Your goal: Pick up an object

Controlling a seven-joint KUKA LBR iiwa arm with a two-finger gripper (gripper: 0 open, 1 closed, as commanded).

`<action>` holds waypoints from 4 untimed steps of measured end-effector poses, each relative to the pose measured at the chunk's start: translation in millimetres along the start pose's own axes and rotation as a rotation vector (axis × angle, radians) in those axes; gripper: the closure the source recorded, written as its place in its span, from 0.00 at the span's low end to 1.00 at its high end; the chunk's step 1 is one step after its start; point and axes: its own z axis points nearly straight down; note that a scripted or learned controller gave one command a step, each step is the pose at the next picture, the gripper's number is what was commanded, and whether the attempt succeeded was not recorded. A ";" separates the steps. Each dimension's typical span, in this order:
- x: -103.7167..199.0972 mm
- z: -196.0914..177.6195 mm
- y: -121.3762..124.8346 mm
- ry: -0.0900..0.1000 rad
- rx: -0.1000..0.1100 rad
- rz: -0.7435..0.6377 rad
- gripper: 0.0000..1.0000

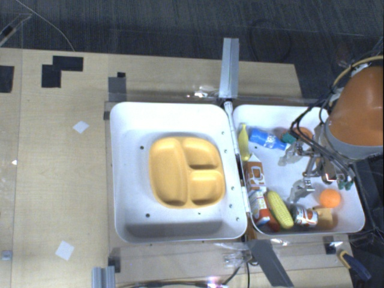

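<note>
The right bin (360, 221) holds several objects. A blue bottle (267, 139) lies near its far edge beside a yellow banana (243, 141). An orange-and-white carton (255, 176) lies along the left wall. A corn cob (279, 209), a small can (306, 216) and an orange ball (330, 198) sit at the near side. My gripper (296, 174) hangs over the bin's middle, between the bottle and the can. Its two metal fingers stand apart, open, with bare bin floor between them.
The left bin (129, 221) holds a yellow divided tray (185, 171). A metal divider post (229, 71) rises between the bins at the far side. The arm's orange band (360, 110) and dark cables overhang the right bin's far right corner.
</note>
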 end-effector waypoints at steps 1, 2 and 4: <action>-44.4 20.3 20.9 0.000 -0.002 0.012 0.00; -26.9 54.4 -3.2 0.002 0.000 0.198 0.00; 8.2 114.3 -110.1 -0.016 0.001 0.510 0.00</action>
